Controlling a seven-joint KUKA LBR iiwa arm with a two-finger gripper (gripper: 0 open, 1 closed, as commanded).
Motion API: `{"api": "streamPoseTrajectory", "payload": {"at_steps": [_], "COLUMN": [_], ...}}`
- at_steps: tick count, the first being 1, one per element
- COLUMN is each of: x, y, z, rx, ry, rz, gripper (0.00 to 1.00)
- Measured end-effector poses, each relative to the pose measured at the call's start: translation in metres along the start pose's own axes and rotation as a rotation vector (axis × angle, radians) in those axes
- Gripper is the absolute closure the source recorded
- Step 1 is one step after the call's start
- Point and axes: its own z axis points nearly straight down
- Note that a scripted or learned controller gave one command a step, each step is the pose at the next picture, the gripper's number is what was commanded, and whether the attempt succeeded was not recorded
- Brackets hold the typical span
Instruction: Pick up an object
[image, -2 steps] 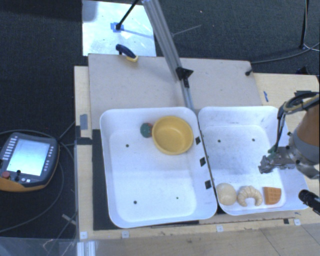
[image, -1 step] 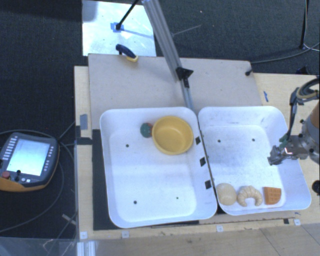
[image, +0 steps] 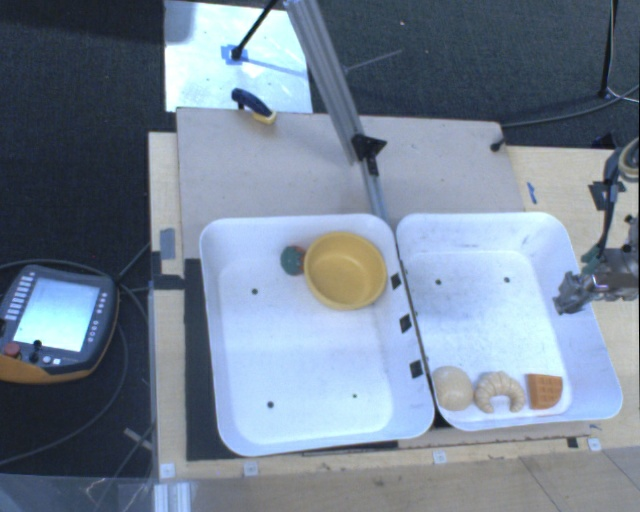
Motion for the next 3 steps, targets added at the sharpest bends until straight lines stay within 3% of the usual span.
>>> {"api": "streamPoseTrajectory", "payload": {"at_steps": [2, 3], "x": [0.097, 0.149], "y": [0.033, 0.044], "z": [0.030, 0.026], "rx": [0.005, 0.004], "ry": [0.002, 0.001], "rz": [-0.003, -0.002], "gripper": [1.00, 1.00]}}
